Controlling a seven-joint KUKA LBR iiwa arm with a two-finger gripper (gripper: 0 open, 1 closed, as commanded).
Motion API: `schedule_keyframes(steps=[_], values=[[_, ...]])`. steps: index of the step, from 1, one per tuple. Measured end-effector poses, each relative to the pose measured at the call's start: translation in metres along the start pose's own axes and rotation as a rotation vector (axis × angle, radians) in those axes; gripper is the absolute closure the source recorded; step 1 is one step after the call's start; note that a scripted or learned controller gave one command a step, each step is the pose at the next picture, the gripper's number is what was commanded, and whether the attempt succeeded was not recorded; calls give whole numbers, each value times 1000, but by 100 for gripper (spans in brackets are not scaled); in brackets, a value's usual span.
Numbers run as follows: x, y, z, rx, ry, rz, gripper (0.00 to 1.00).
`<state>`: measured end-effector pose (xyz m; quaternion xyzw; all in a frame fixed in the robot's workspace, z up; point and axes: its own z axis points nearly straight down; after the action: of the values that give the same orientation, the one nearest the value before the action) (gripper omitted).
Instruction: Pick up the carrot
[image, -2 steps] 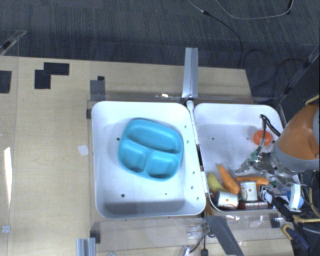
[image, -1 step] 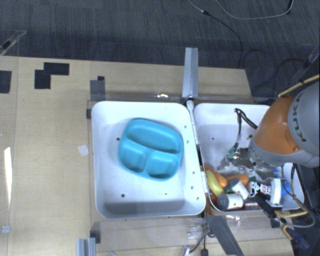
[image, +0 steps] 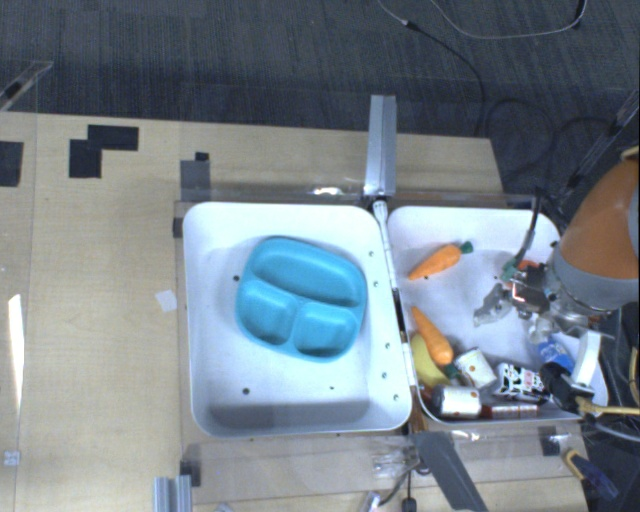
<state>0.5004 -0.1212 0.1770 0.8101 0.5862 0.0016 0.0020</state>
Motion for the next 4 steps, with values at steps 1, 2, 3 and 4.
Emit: schedule_keyframes(steps=[1, 2, 3, 4], values=[[59, 53, 63, 3, 0, -64, 0], [41, 14, 84, -5, -2, -688, 0], [56, 96, 88, -10, 0, -577, 0], [50, 158, 90, 21, 7, -913, 0]])
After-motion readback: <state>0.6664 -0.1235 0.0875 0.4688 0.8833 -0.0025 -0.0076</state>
